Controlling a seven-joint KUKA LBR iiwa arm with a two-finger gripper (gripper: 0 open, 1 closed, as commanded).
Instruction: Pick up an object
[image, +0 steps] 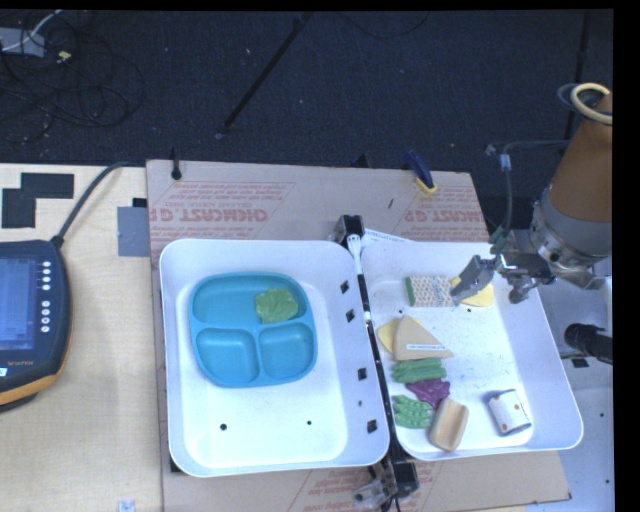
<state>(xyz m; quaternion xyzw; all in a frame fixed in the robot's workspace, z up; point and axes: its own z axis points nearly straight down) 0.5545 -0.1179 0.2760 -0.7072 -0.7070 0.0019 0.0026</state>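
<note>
My gripper (496, 282) hangs over the back of the right bin (555, 345), open, with one finger (470, 279) to the left and the other to the right. Nothing sits between them. A yellow piece (483, 297) lies in the bin just under the left finger, partly hidden by it. Left of that lies a speckled green-and-white block (429, 290). Nearer the front are a tan sandwich wedge (418, 338), a green leafy piece (420, 370), purple grapes (431, 391), a green pod (409, 410), a bread roll (448, 425) and a small white can (508, 411).
The left bin (200, 430) holds a blue divided plate (250, 345) with a green lettuce piece (277, 305) in its back right compartment. A black clip strip (362, 320) runs between the bins. A tablet (25, 310) lies on the bench at far left.
</note>
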